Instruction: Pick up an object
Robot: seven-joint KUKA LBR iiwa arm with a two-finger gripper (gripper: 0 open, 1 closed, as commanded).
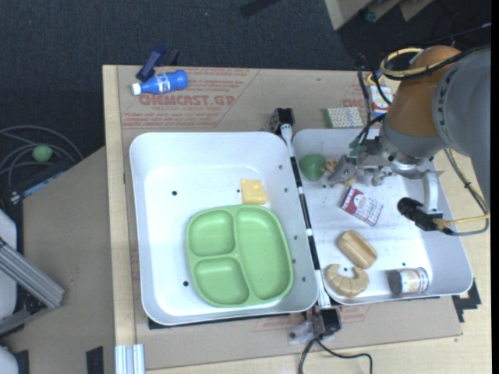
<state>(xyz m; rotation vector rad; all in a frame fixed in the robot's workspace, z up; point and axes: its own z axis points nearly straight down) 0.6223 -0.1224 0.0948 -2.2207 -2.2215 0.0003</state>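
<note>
- Green ball (312, 166) sits at the right bin's (448, 244) far-left corner.
- Gripper (352, 170) hovers just right of it; spread or pressed together, I cannot tell.
- Best to straddle the ball squarely, clear of the wall and the red packet (361, 206).

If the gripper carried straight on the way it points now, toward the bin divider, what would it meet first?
Most likely the green ball, which lies just beyond the gripper in the right bin, near its left wall. Height is hard to judge from above, so it might pass over the ball.
</note>
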